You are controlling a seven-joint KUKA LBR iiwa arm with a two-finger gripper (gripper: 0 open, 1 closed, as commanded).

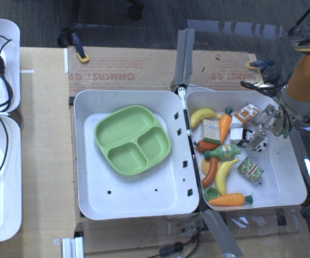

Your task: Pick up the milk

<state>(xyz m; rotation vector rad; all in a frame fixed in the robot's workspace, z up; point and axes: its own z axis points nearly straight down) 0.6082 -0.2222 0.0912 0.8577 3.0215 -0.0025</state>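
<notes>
Camera view from above takes in 2 white bins side by side on the bench. From where I stand, the left bin (90, 187) carries a green 3-section plate (132, 140), lying flat a little left of center. The right bin (284, 181) is crowded with toy food: a yellow banana (202, 115) at the top left, an upright carrot (225, 127), a green bottle (222, 153) lying on its side, a second banana (223, 172), and another carrot (230, 200) along the bottom wall. The milk (254, 140), a small carton with black-and-white cow patches, sits in the upper right part of that bin. The gripper (269, 120) hangs just above and to the right of it; how far it is open I cannot tell from here.
</notes>
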